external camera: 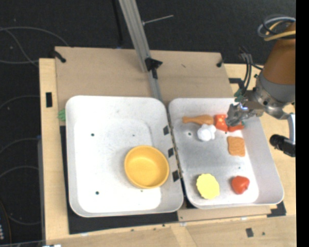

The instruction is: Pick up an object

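Note:
My gripper (236, 116) hangs low over the back right part of the right bin (262, 161). A small red object (221, 121) lies right against its left side, and a sliver of red peeks out below it. I cannot make out whether the red object is held. Close by lie an orange carrot-shaped piece (198, 120) and a white ball (206, 133). Further forward are an orange-brown block (236, 146), a red piece (240, 184) and a yellow scalloped piece (208, 186).
A yellow bowl (146, 166) sits in the left bin (92, 133), near its front right. A grey metal pole (136, 32) slants in from the top, ending between the bins. The arm's orange band (280, 60) is at the right.

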Motion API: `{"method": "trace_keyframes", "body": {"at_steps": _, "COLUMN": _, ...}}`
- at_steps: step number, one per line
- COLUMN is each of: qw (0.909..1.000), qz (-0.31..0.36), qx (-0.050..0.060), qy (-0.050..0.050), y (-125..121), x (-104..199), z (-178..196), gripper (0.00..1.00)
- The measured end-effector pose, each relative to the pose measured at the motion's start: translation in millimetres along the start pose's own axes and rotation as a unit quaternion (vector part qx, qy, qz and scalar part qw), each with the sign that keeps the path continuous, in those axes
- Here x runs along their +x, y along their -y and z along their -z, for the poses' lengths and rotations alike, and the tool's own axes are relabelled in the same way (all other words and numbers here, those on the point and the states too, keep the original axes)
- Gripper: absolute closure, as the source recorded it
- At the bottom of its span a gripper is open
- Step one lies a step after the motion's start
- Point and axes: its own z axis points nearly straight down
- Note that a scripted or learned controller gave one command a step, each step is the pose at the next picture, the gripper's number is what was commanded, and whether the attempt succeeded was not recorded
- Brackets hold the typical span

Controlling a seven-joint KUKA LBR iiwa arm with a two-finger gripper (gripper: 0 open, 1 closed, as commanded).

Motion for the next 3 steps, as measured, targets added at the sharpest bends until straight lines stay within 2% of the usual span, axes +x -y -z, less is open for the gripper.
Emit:
{"method": "trace_keyframes", "body": {"at_steps": 1, "qw": 1.0000, "qz": 0.001, "qx": 0.000, "qy": 0.000, "y": -1.6, "x": -1.0, "z": 40.1, "gripper": 1.00}}
{"method": "trace_keyframes", "body": {"at_steps": 2, "qw": 1.0000, "qz": 0.003, "qx": 0.003, "qy": -0.001, "y": -11.8, "x": 58.3, "z": 36.8, "gripper": 1.00}}
{"method": "trace_keyframes", "body": {"at_steps": 3, "qw": 1.0000, "qz": 0.002, "qx": 0.004, "qy": 0.000, "y": -22.8, "x": 102.5, "z": 20.7, "gripper": 1.00}}
